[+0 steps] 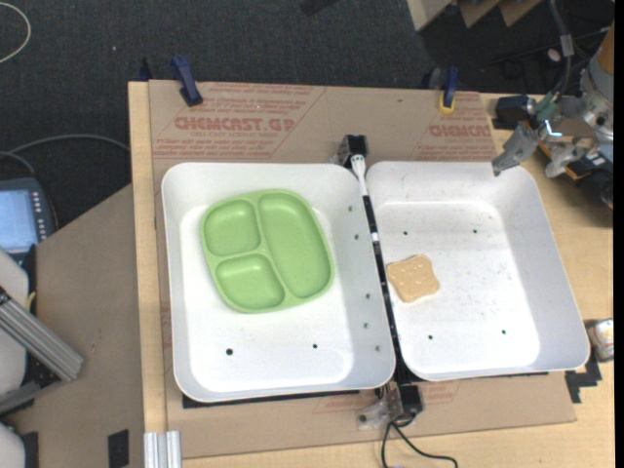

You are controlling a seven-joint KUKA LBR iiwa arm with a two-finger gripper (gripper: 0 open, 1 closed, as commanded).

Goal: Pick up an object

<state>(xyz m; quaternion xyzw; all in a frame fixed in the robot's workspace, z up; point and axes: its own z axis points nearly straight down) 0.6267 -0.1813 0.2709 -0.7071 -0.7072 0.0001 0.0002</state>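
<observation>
A flat tan piece shaped like a slice of toast lies in the right white bin, near its left wall. A green plate with three compartments rests in the left white bin. My gripper hangs over the far right corner of the right bin, well away from the tan piece. Its fingers are spread apart, open, with nothing between them.
A black divider strip runs between the two bins. The bins sit on a brown cardboard sheet held by a blue clamp. Cables and equipment crowd the right edge.
</observation>
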